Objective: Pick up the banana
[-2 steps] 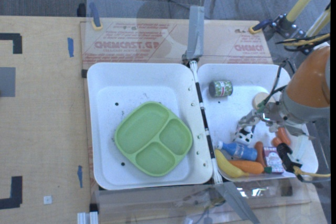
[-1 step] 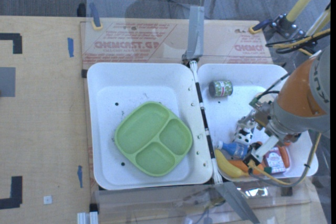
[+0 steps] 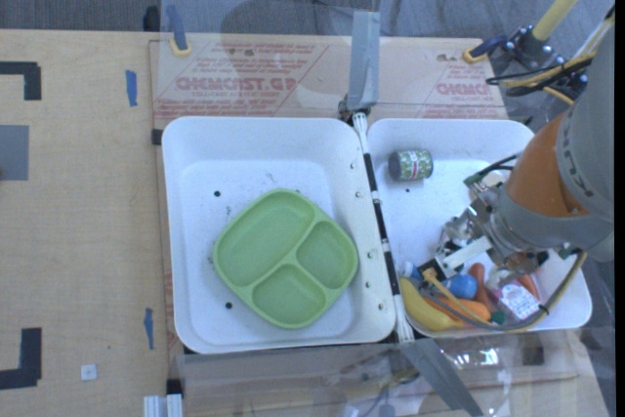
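Banana [image 3: 426, 306] lies at near-left corner of right bin [image 3: 459, 144], among small toys; gripper [image 3: 467, 254] low over that pile, just beside the banana; cannot tell its state; green divided plate [image 3: 285, 258] in left bin [image 3: 195, 151]; small can [image 3: 410, 164] near far wall.

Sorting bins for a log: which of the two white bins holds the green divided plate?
The left bin holds the green plate; the right bin holds the banana and can.

two shallow white bins [image 3: 186, 146], one green three-compartment plastic plate [image 3: 285, 258], one small green-labelled can [image 3: 410, 164], one yellow banana [image 3: 422, 305].
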You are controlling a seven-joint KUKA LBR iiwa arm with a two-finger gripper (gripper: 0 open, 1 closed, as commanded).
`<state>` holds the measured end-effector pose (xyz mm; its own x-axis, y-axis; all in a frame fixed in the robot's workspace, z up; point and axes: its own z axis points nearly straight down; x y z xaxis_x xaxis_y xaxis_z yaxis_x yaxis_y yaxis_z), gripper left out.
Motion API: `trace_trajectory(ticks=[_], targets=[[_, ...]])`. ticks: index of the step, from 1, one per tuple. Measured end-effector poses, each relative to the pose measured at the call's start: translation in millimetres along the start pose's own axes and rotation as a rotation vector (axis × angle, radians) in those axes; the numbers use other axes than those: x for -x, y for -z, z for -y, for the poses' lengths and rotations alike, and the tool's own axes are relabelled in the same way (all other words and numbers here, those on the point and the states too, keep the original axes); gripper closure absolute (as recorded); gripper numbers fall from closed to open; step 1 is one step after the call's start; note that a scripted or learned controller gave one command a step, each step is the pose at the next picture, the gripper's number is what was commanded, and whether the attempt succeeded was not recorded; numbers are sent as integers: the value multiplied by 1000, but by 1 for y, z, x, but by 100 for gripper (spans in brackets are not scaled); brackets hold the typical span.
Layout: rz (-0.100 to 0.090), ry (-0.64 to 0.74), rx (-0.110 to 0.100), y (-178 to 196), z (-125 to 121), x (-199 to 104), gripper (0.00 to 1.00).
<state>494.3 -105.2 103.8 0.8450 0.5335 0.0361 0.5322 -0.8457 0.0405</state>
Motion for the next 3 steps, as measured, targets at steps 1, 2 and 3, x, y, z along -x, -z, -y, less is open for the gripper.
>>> trace_trajectory(ticks=[1, 2, 3], targets=[[-2, -187, -6, 0, 6, -4, 0], [-13, -184, 6, 15, 1, -8, 100], [38, -359, -30, -16, -52, 49, 100]])
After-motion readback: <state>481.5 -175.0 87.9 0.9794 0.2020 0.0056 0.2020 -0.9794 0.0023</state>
